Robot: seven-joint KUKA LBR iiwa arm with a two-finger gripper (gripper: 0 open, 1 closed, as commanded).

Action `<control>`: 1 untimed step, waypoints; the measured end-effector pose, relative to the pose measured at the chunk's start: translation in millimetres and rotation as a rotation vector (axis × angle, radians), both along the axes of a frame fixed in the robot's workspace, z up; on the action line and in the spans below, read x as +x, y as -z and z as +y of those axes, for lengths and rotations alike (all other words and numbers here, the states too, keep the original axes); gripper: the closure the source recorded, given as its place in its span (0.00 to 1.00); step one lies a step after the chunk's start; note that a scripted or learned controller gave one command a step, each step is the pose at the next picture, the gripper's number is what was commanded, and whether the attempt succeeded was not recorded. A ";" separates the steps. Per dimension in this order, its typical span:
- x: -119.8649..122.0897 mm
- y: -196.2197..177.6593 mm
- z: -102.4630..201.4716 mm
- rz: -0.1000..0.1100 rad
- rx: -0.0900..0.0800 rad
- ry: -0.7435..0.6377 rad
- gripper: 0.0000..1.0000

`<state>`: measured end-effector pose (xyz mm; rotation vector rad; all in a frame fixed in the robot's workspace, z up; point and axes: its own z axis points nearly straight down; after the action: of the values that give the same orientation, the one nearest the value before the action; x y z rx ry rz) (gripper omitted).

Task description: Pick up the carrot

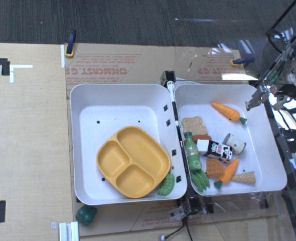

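Two orange carrots lie in the right bin (268, 149). One carrot (226, 111) with a green tip lies at the back of the bin, slanting down to the right. A second carrot (229, 170) rests near the front among other toy foods. My gripper (256, 98) hangs at the bin's back right edge, a short way right of the back carrot and apart from it. Nothing is seen in its grasp. The arm behind it is blurred against glare at the right border.
The left bin (88, 109) holds a yellow divided plate (133, 160) and a green pickle (166, 185). Near the front carrot lie a green bottle (191, 152), bread slice (194, 125), waffle (214, 167), cone (244, 177) and can (236, 143). A green pepper (86, 214) sits outside the bins.
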<state>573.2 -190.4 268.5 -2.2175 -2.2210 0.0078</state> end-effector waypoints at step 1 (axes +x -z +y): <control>38.2 116.2 -32.7 0.001 0.001 0.041 0.00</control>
<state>611.4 -223.1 152.3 -2.2613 -2.1741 0.0073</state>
